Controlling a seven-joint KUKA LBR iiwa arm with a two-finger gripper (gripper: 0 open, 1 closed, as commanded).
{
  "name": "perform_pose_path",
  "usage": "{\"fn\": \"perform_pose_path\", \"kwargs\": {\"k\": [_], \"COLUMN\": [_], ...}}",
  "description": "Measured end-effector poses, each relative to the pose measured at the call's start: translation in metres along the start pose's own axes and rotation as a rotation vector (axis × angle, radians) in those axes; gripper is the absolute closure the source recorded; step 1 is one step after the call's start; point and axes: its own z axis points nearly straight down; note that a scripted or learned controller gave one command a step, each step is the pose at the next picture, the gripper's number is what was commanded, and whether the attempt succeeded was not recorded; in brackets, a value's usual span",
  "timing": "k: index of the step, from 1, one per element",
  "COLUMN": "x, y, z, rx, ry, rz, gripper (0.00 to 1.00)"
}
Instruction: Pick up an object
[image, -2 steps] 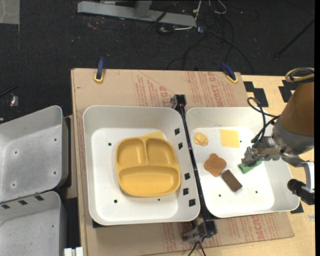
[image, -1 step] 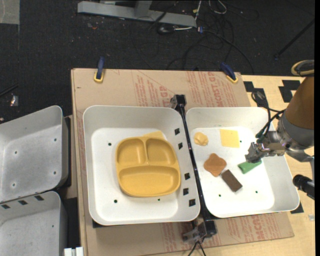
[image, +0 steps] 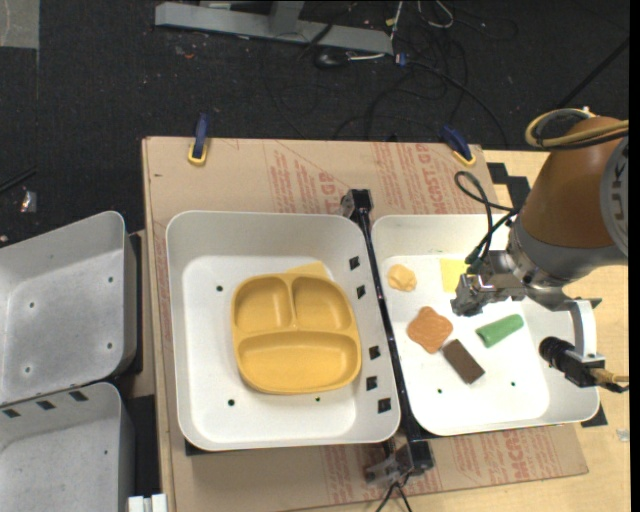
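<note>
One arm (image: 575, 210) hangs over right bin (image: 570, 400).

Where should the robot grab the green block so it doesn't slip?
Probably across the narrow middle of the green block, coming straight down from above. It lies flat and long, tilted in the right bin, with bare floor along both long sides for the fingers.

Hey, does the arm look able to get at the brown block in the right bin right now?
Probably yes. The brown block lies flat and uncovered in the right bin, beside the orange piece, and the tool hangs just above and behind it.
</note>
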Motion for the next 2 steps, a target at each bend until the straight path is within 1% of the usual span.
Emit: {"fn": "perform_pose_path", "kwargs": {"k": [1,2], "x": [0.052,0.109], "y": [0.012,0.030], "z": [-0.002,-0.010], "rx": [-0.001,-0.002], "ry": [0.000,0.001], "rz": [-0.001,-0.001], "gripper": [1.00,1.00]}}
